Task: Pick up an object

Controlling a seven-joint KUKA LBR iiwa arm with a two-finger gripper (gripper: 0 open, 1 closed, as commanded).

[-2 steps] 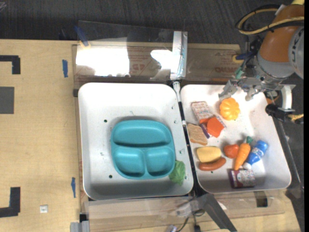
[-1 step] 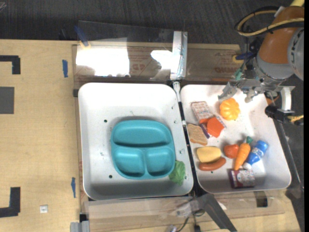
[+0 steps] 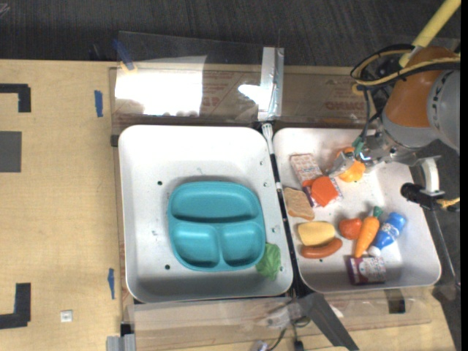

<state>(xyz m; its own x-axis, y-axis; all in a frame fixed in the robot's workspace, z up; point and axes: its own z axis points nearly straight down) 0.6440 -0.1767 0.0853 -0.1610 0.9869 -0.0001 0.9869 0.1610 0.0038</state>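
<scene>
Toys are crowded into the right bin, so a pick is aimed there. The gripper is lowered at that bin's far edge, just beside a small orange piece and an orange block; its grip cannot be told. A teal tray is kept in the left bin, well apart.

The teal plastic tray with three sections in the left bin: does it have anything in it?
Empty. The teal three-section plastic tray shows bare teal floor in every compartment; the green leafy toy lies at its lower right corner, in the white left bin.
</scene>
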